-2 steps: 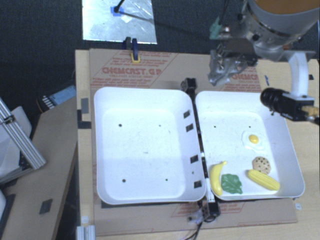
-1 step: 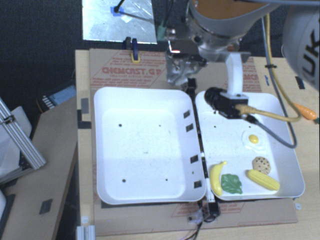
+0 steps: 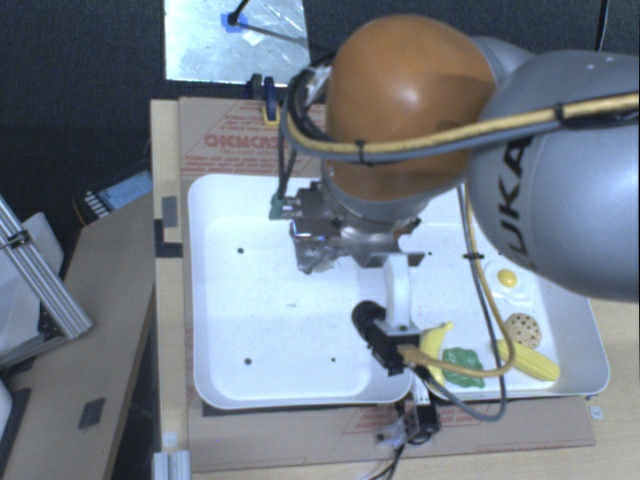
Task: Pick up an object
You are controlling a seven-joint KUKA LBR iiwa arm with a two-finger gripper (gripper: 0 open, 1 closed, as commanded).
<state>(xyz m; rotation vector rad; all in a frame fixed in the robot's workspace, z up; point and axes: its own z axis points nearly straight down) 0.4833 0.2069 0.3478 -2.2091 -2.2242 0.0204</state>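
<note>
My arm [image 3: 560, 168] reaches in from the right, wrist turned down, with my gripper [image 3: 320, 248] over the left bin [image 3: 230, 298]. Whether my jaws are released or clenched I cannot tell. The right bin [image 3: 592, 368] holds a fried egg [image 3: 507, 280], a brown cookie [image 3: 522, 330], a yellow corn cob [image 3: 532, 365], a green piece [image 3: 463, 361] and a banana [image 3: 435, 339], all lying apart from my gripper.

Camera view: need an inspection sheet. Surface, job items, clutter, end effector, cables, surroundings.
Surface: left bin and right bin, white, on cardboard.
Job's things: egg, cookie, corn, green piece, banana, all in right bin.
Clutter: nothing seen.
End effector: above left bin, near its right wall.
Cables: yellow cable hangs over right bin; loose wires at bench front.
Surroundings: silver sheet, blue clamp behind; metal rail left.
</note>
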